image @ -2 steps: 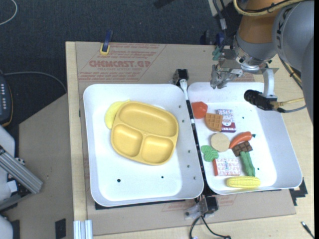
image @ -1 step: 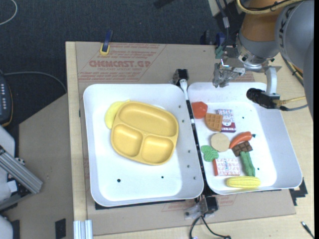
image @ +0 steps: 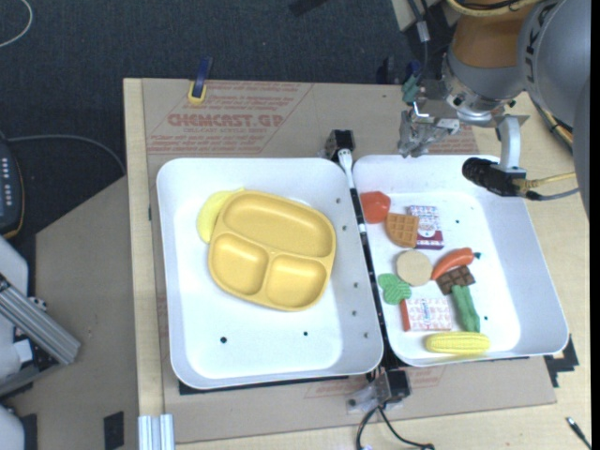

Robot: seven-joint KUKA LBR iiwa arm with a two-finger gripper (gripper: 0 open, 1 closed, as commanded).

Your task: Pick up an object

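The claw (image: 419, 139) hangs at about one o'clock in the view, above the far rim of the right bin (image: 525, 242), under the grey arm (image: 553, 36) with its orange band; nothing sits between its fingers, and whether they are spread or closed I cannot tell. The right bin holds the small toy foods, all well apart from the claw: a red piece (image: 375, 205) at its eleven o'clock corner, a waffle (image: 402, 229) just beside it, a small red-and-white packet (image: 426, 225) touching the waffle, a round cracker (image: 412, 268) near the middle, a green leafy piece (image: 394, 290) at its eight o'clock, an orange-red carrot-like piece (image: 456, 260) and a brown piece (image: 457, 276) to the three o'clock side, a green stick (image: 466, 307) below them, a second printed packet (image: 430, 314), and a yellow corn cob (image: 457, 343) at six o'clock near the rim. The left bin (image: 187, 326) carries a yellow divided tray (image: 272, 249), lying over a yellow item (image: 211, 216) at its ten o'clock. Both bins rest on the tabletop (image: 244, 120)
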